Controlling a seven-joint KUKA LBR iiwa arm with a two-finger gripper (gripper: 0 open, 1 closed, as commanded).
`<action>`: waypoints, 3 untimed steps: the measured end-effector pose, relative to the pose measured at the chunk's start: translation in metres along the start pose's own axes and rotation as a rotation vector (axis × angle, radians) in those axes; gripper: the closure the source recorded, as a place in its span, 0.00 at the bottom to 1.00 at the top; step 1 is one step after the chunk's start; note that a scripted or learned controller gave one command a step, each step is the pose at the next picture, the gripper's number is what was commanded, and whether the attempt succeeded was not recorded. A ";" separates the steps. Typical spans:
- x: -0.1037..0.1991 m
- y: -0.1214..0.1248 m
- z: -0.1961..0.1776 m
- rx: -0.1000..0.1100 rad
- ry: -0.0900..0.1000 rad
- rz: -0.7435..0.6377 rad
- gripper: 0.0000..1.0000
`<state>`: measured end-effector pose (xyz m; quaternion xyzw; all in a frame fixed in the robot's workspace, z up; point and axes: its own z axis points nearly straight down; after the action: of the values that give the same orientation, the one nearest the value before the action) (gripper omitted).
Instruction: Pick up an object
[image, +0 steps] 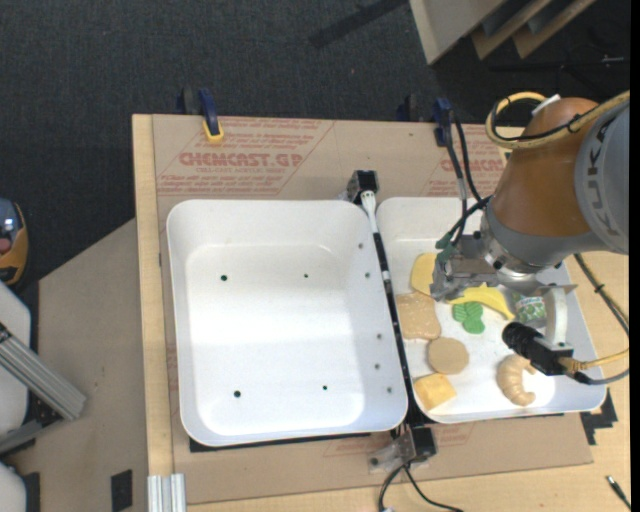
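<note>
Camera view shows the bench, a brown board with red lettering, holding two shallow white bins side by side. Taking the right bin as the landmark, the left bin sits touching its left wall and is the bigger tray of the two. The arm, orange above a grey wrist, reaches in from the right and hangs over the right bin's upper middle. Its gripper is low in the right bin, close over the banana's upper left end; whether it is spread or clenched I cannot tell, and nothing is seen held in it.

All the toy food lies inside the right bin. The banana, yellow, curves across its centre. A tan slice of bread lies toward its left wall, with a yellow piece above it. A croissant lies near its front edge on the right. A round tan biscuit sits below the bread, a cheese wedge in the front left corner, and a green leafy piece just under the banana.
</note>
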<state>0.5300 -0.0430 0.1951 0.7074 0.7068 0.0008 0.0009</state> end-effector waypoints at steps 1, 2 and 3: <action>-0.117 0.037 -0.006 -0.003 -0.004 0.003 1.00; -0.135 0.024 -0.265 -0.018 -0.007 -0.001 1.00; -0.046 0.007 -0.155 0.012 0.004 -0.008 1.00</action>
<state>0.5365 -0.0886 0.3504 0.7045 0.7096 -0.0021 -0.0051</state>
